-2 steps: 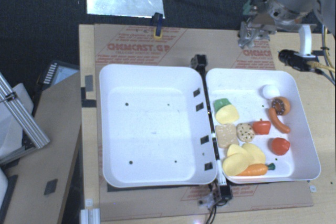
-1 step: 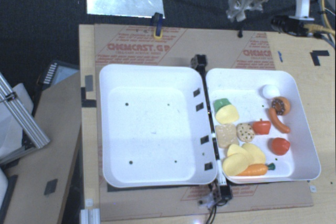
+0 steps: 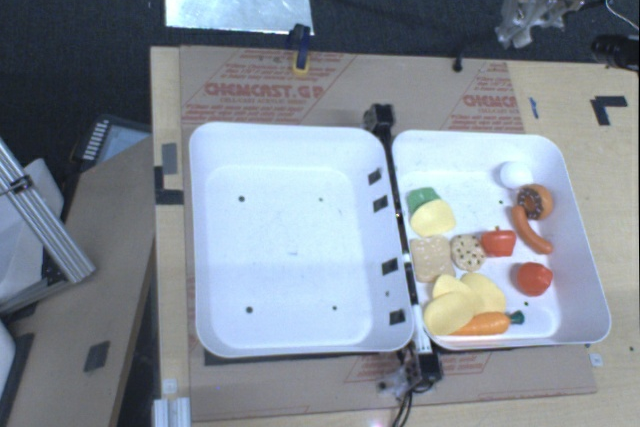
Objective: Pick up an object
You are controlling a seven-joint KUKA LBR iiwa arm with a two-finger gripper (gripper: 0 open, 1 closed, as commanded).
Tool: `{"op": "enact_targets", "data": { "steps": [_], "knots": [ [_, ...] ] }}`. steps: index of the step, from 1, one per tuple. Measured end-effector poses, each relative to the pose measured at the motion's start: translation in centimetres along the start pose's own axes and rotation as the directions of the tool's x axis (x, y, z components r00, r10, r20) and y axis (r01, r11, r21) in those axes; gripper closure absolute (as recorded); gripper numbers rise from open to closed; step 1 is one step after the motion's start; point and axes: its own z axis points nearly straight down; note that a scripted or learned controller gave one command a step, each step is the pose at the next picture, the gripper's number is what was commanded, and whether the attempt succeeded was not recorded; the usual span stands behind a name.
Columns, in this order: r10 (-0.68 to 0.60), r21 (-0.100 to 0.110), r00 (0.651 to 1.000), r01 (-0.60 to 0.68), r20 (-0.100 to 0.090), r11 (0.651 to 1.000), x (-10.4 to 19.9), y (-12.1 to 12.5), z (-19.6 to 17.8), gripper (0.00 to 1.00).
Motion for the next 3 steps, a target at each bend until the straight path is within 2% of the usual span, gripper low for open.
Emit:
{"op": "enact_targets", "data": {
  "steps": [1,3],
  "knots": [
    [-0.012,-0.008,1.0,0.012,-0.002,1.0,6.4,-0.1,-9.5,1.0],
    [-0.001,0.0,1.0,0.001,0.001,1.0,-9.4,0.0,-8.6,1.0]
  ]
}}
